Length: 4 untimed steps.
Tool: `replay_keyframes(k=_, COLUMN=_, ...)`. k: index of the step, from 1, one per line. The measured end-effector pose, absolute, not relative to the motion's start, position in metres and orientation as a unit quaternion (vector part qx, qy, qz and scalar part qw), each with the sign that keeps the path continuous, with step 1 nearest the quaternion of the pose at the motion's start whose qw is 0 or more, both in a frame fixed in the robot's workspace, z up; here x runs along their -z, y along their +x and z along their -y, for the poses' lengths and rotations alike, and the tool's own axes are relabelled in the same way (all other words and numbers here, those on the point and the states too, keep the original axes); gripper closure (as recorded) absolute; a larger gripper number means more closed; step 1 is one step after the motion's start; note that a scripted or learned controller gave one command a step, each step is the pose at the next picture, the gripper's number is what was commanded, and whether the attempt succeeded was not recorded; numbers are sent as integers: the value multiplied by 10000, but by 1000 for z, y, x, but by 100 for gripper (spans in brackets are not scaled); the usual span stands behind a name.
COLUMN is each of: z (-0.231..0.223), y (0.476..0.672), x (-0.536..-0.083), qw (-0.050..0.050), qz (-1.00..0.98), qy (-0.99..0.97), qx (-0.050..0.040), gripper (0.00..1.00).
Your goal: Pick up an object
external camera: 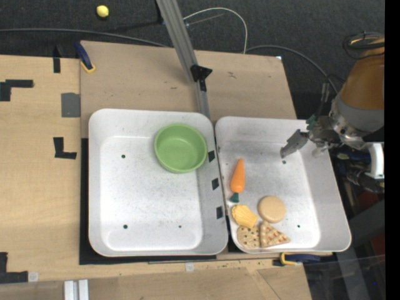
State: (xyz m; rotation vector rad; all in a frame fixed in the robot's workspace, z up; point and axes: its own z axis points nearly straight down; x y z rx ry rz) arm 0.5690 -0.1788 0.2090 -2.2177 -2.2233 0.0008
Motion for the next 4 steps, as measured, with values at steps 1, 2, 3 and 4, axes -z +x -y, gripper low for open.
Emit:
replay_keyframes(k=1, z=179, y=569, x=-209, qw=8, qz=7079, qy=-7063, qx=-3, gripper=0)
replay_keyframes(k=2, z=182, y=567, x=-145, qw=29, qz=7074, qy=-7068, qx=-25, gripper=0)
replay_keyframes(k=3, z=181, y=565, x=-91, qw=29, qz=7076, qy=-7066, qx=-24, gripper=0)
replay_keyframes(k=4, z=181, y=567, x=-104, qw=17, qz=7081, qy=-7061, qx=-9, gripper=100)
